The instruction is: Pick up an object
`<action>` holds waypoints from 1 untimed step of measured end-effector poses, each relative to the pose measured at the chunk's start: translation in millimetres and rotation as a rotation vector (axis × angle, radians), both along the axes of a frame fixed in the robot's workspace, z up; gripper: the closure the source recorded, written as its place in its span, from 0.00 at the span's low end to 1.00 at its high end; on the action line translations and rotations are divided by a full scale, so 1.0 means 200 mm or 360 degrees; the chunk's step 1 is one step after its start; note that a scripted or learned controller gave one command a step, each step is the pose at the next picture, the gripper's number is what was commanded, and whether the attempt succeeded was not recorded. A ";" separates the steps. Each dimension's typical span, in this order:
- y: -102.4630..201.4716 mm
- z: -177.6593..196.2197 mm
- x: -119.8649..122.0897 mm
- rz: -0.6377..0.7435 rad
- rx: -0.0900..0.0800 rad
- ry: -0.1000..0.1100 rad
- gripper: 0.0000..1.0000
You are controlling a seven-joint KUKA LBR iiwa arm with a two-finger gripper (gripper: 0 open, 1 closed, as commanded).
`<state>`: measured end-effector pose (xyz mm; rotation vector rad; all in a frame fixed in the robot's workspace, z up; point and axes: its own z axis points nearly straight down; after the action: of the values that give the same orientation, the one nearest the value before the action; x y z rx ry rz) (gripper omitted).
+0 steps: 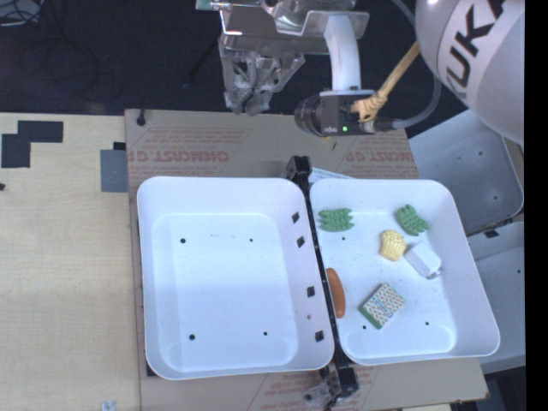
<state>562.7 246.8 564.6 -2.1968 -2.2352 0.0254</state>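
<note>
Left bin (pixel 163 229) has nothing we'd target. Above it the claw (pixel 250 101) hangs high over the table's (pixel 60 255) back edge; fingers look pressed together with nothing between them. Right bin (pixel 462 247) holds 6 candidates: orange piece (pixel 336 292) near the divider, green ridged piece (pixel 336 220), checkered block (pixel 382 305), yellow piece (pixel 392 245), white block (pixel 423 260) just beside it, second green piece (pixel 412 219). We judge the pick not started. Best bet: the checkered block, well apart from its neighbours. We'd spread the fingers before descending, centre over it, straddle its narrow sides, avoid the crowded yellow/white pair.
</note>
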 end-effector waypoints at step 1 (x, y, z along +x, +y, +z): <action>0.00 0.05 0.00 0.0007 -0.0002 0.0007 1.00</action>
<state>562.6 247.8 573.8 -2.1900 -2.2387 0.0316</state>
